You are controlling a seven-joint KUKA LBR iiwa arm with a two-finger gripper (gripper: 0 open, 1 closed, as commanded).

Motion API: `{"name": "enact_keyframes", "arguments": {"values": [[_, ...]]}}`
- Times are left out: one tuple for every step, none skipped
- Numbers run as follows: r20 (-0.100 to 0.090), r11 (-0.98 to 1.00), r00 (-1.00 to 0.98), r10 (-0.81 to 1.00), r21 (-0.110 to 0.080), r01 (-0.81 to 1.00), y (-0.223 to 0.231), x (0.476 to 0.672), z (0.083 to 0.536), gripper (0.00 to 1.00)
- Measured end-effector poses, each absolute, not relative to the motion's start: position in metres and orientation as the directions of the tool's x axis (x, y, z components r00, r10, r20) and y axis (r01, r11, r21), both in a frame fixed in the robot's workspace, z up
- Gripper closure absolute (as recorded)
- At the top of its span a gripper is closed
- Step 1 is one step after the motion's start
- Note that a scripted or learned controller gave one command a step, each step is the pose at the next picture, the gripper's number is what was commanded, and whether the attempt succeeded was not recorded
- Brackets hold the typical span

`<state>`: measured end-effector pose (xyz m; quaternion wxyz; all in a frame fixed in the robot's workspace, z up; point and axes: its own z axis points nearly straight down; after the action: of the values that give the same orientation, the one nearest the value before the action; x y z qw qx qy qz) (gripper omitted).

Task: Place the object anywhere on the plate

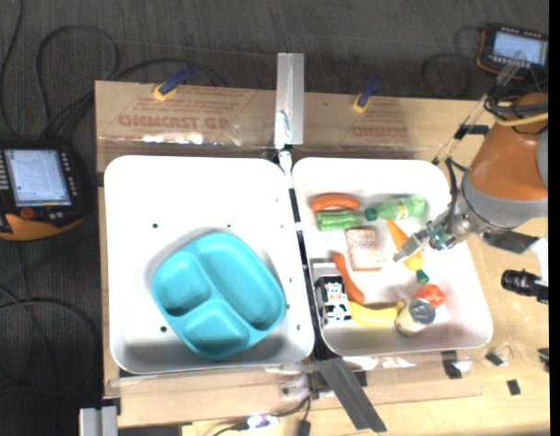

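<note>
Hovering over the right bin (462,243), the pincer (424,243) sits well right of the teal plate (221,295); can't tell if it's clenched or released. Likely target, an orange carrot-like piece (399,233), lies just left of it, long axis diagonal, tip up-left. Nothing on plate, so pick and transfer remain.

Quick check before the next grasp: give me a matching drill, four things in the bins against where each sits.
Things:
1. plate
2. banana
3. green bottle
4. end effector

Places:
A. right bin, far side
B. left bin
C. over right bin's right half
D. right bin, near edge

Pairs: 1-B, 2-D, 3-A, 4-C
</note>
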<state>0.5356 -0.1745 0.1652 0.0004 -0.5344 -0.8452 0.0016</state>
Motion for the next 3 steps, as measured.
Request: {"name": "enact_keyframes", "arguments": {"values": [[-0.001, 0.583, -0.583, 0.812, -0.003, 0.812, -0.186, 0.523, 0.247, 1.0], [0.002, 0.529, -0.529, 0.849, -0.001, 0.849, -0.1, 0.536, 0.199, 1.0], [0.003, 0.506, -0.506, 0.862, -0.002, 0.862, -0.045, 0.529, 0.182, 1.0]]}}
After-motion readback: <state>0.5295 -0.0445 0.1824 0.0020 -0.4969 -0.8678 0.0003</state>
